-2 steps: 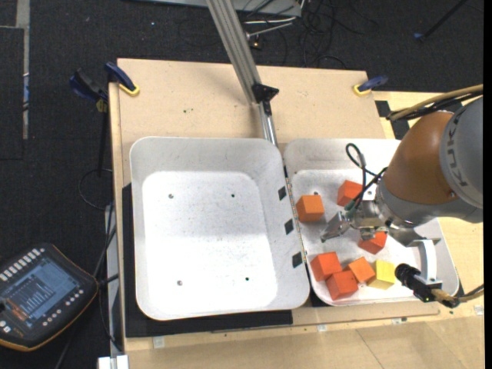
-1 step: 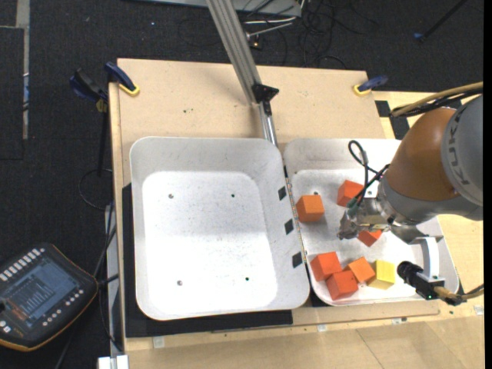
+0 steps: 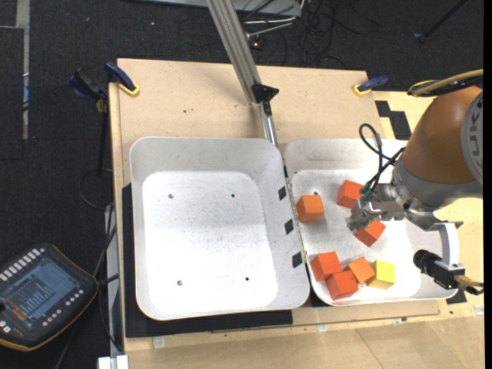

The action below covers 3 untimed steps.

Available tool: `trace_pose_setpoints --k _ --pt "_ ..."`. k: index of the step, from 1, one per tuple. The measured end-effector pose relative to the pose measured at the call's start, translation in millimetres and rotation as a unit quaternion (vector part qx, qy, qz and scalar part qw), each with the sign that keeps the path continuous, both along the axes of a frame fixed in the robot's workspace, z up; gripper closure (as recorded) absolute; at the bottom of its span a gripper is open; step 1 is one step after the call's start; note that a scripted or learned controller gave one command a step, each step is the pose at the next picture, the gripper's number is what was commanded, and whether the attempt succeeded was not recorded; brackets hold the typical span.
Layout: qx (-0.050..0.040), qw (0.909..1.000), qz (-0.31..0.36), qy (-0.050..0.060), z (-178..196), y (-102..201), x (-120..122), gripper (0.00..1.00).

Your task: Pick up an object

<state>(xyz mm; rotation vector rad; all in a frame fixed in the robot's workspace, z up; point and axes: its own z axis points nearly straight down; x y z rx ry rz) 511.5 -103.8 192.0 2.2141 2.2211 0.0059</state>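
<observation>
Claw [image 3: 364,220] sits low in the right bin [image 3: 323,158], right over a tilted red block [image 3: 371,233], lined up for a grab, though I cannot tell how wide it is or whether it grips.

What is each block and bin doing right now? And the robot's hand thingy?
Gripper: low in the right bin, among the blocks.
Red block: tilted, right at the gripper.
Top block: loose, tilted.
Middle orange block: flat, alone.
Two red blocks: touching, near the front wall.
Small orange block: beside the yellow block.
Right bin: holds all the blocks.
Left bin: speckled.
</observation>
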Motion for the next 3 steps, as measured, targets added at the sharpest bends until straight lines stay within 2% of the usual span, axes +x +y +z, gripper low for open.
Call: trace_pose_setpoints --k 1,2,3 --pt "-0.0001 1.0 0.0 0.0 44.4 4.6 5.7 1.0" --pt "0.0001 1.0 0.0 0.002 61.8 4.6 6.8 1.0" --pt "0.0009 1.0 0.002 0.004 50.2 48.7 16.8 1.0"
